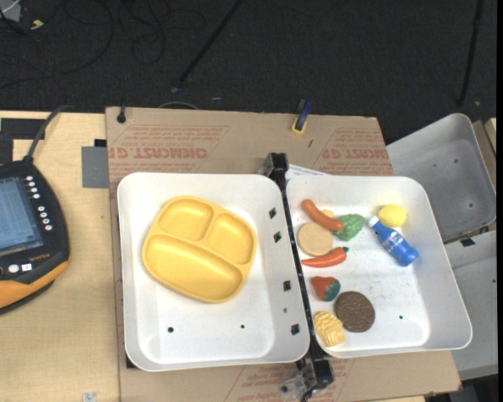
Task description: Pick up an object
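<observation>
On the counter sit 2 white bins. The left bin holds a yellow divided plate. The right bin holds the toy food: a sausage, green vegetable, tan disc, red chili, strawberry, brown cookie, corn, lemon and blue bottle.

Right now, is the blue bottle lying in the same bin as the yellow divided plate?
No, the blue bottle lies in the right bin among the toy foods, while the yellow divided plate sits in the left bin.
</observation>
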